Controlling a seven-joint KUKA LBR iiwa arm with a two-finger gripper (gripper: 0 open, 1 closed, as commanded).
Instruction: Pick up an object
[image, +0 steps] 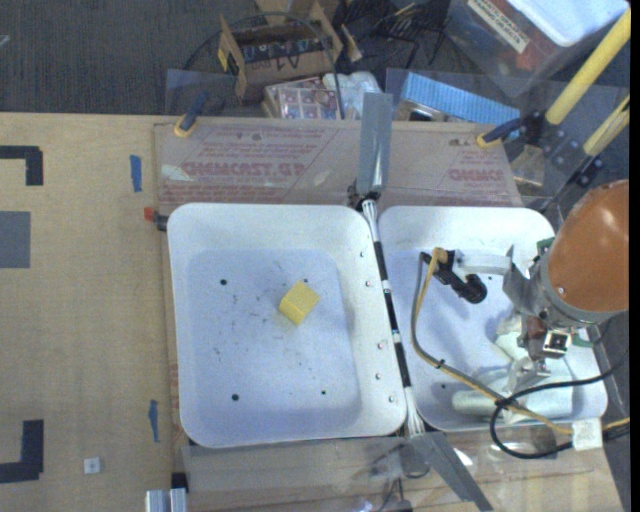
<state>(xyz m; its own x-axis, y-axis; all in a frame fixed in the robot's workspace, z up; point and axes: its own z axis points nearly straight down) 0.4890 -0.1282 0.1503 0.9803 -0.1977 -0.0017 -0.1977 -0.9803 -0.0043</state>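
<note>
The light wooden counter (80, 330) carries two shallow white plastic bins side by side. The left white bin (200, 250) holds a single small yellow block (298, 303), lying near the middle of its floor, slightly above centre and well apart from every wall, turned at a slant to the rims. The right white bin (400, 240) is occupied by the grey arm with the orange band (590, 262), which reaches in from the right with a yellow-and-black cable (428, 320) looping across the bin floor beneath it. The pincer (530, 362) sits low over the right part of that bin, among pale objects that are too blurred to identify; whether it is wide, narrow or holding anything cannot be told. Judgement: the yellow block is the clearest candidate and is not yet approached. To do the step well, the arm should cross the divider between the bins, centre above the block, turn the wrist to match the block's slant, and descend straight. Risk: a misaligned descent may push the block aside instead of gripping it.
</note>
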